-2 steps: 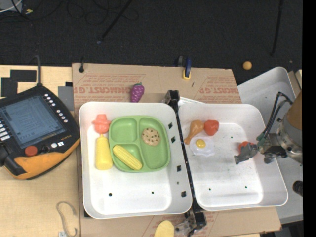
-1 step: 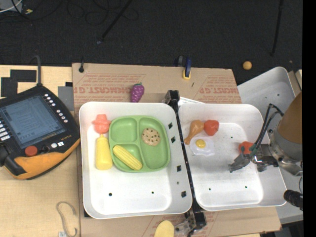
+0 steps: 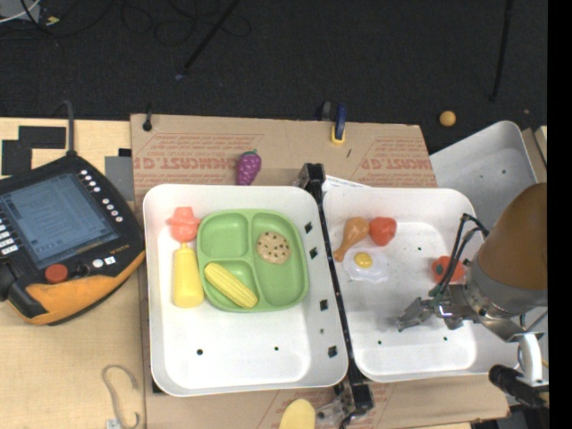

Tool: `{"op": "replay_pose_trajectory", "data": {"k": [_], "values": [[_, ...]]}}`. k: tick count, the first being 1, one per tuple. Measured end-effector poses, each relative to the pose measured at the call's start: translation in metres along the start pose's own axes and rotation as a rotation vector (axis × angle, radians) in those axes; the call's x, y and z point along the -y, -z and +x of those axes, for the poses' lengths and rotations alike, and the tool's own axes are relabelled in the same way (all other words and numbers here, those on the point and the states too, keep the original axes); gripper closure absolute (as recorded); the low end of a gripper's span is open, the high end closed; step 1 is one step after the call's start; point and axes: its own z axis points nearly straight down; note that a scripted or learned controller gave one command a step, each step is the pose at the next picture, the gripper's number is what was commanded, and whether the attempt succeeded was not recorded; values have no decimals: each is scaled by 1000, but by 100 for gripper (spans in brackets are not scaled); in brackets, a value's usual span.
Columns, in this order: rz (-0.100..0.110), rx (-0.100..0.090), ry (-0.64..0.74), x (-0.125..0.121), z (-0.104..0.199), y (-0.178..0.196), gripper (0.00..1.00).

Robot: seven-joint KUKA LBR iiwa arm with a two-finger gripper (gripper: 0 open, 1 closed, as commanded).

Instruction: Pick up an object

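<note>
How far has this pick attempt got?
Nothing is picked yet. The grey two-finger gripper is low over a bare patch of the right white bin, with nothing visibly held. The fried egg toy, orange drumstick toy and red tomato toy lie untouched. Grasping and lifting remain.

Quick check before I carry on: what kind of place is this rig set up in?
Probably a robotics lab test bench. A control pendant lies on the bench, cardboard is clamped under two white bins, toy food such as a plastic corn cob fills them, and loose cables trail over dark carpet.
</note>
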Motion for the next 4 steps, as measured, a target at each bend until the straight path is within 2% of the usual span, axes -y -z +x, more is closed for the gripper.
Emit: {"op": "replay_pose_trajectory", "data": {"k": [1,2,4], "values": [[-8,3,0,-1,2,-49,0],[-9,2,-8,-1,-1,-36,100],[-10,4,-2,8,-6,51,100]]}}
